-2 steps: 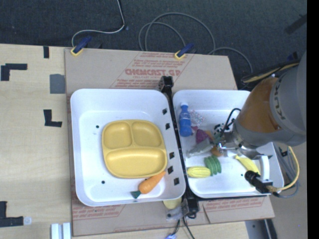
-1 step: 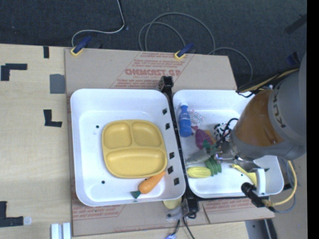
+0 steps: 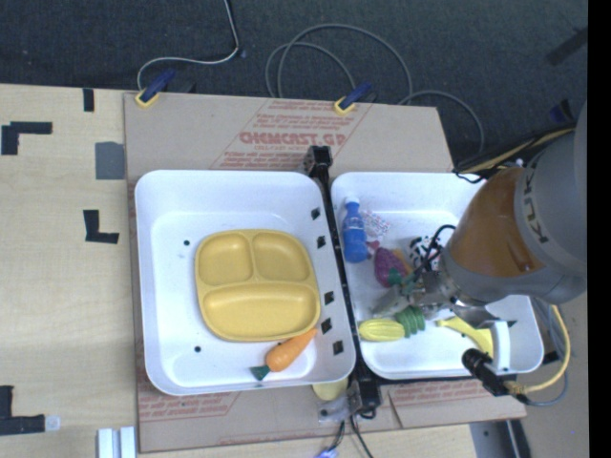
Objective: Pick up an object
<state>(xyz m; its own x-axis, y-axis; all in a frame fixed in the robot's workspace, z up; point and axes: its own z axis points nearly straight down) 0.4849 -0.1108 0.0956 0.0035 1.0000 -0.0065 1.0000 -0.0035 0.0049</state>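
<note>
White plastic is what we meet first: two shallow bins side by side on a brown cardboard sheet [image 3: 286, 136] that lies on the counter [image 3: 57, 256]. In the left bin [image 3: 158, 198] we see a yellow divided plate [image 3: 256, 284] with three compartments, lying flat near the middle. Just below its lower right corner, a toy carrot [image 3: 289, 350] lies slantwise, its orange tip pointing up toward the divider and its green end toward the bin's near wall.

In the right bin [image 3: 410, 187] we see a small blue bottle [image 3: 353, 233] close to the divider, with a purple toy [image 3: 387, 265] just beside it to the right. Lower down lies a toy corn cob [image 3: 384, 330], yellow with a green end, near the bin's front wall. A yellow banana-like piece [image 3: 468, 330] lies to its right, partly under the arm.

The grey arm [image 3: 535, 227] with its orange band reaches in from the right and hangs over the middle of the right bin. Its pincer [image 3: 420, 289] sits low among the purple toy and the corn cob; we cannot tell how the pincer stands, since the dark parts there blur into the clutter, and we see nothing clearly held in it
</note>
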